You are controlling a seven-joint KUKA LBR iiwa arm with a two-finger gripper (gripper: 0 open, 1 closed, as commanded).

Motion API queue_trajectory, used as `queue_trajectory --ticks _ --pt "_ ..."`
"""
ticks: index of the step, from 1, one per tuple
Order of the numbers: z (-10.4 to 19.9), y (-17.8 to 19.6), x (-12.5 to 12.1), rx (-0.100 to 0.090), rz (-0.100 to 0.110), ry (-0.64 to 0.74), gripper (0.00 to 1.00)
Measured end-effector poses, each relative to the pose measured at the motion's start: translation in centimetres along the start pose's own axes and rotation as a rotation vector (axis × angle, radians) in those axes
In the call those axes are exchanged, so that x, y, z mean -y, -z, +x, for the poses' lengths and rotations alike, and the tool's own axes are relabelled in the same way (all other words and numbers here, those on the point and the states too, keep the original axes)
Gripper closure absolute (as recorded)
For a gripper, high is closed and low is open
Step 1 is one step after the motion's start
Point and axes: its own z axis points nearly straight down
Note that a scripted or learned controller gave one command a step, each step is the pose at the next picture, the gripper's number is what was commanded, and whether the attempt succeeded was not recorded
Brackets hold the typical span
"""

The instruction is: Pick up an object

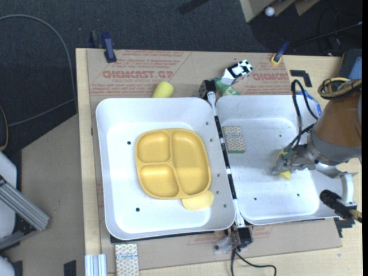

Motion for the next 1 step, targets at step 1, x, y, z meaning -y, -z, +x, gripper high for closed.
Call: queue_trajectory --ticks 1 --pt "7.59 9.12 -5.14 -0.001 -0.001 0.004 1.00"
